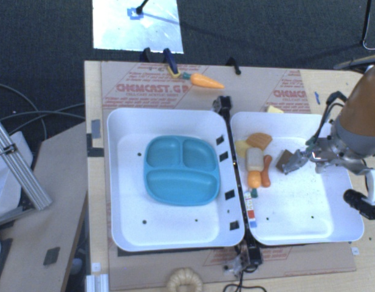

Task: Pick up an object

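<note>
My gripper (288, 161) hangs over the right bin (309, 224), its dark fingers pointing left toward a cluster of toy food. That cluster holds a tan bread-like piece (259, 140), a pale block (254, 159), an orange piece (254, 179) and a thin red-brown stick (267, 170), all lying near the bin's left wall. The fingertips sit just right of the stick, and nothing is visible between them. The arm, with its orange band (364, 108), comes in from the right.
The left bin (126, 224) holds a blue divided plate (181, 169). A toy carrot (202, 81) lies on the cardboard behind the bins, and a yellow piece (274, 109) sits at the right bin's far rim. A black divider clip strip (233, 163) runs between the bins.
</note>
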